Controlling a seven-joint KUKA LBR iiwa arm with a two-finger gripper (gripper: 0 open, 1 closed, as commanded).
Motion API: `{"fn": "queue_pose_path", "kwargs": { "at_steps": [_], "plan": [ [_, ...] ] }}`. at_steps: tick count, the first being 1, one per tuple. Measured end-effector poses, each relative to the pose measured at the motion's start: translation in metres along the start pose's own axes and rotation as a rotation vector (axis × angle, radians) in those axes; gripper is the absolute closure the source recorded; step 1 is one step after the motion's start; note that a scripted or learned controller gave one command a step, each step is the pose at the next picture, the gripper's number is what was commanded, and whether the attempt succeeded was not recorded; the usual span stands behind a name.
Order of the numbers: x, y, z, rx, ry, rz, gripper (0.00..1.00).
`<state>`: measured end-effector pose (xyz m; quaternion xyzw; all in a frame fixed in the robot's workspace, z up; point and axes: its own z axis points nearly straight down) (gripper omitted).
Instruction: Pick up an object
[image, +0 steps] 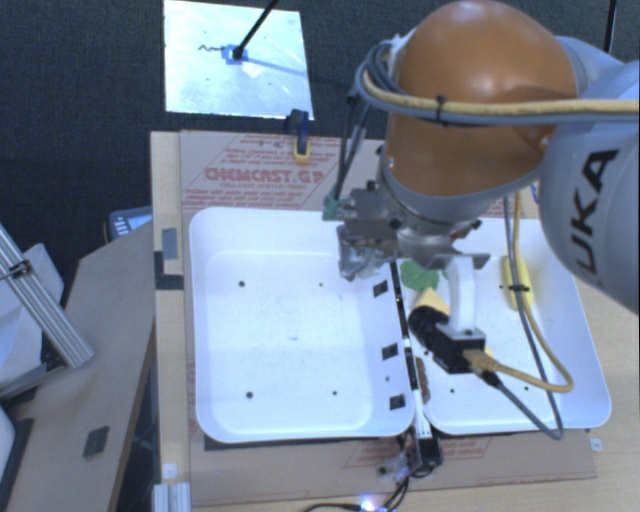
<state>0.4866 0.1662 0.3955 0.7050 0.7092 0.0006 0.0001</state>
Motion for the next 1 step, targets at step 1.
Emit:
{"fn": "queue_pose_path", "kwargs": {
  "at_steps": [1],
  "plan": [
    [0.0598, -0.0012, 0.1036, 0.008, -0.002, -0.003, 1.0]
  ]
}}
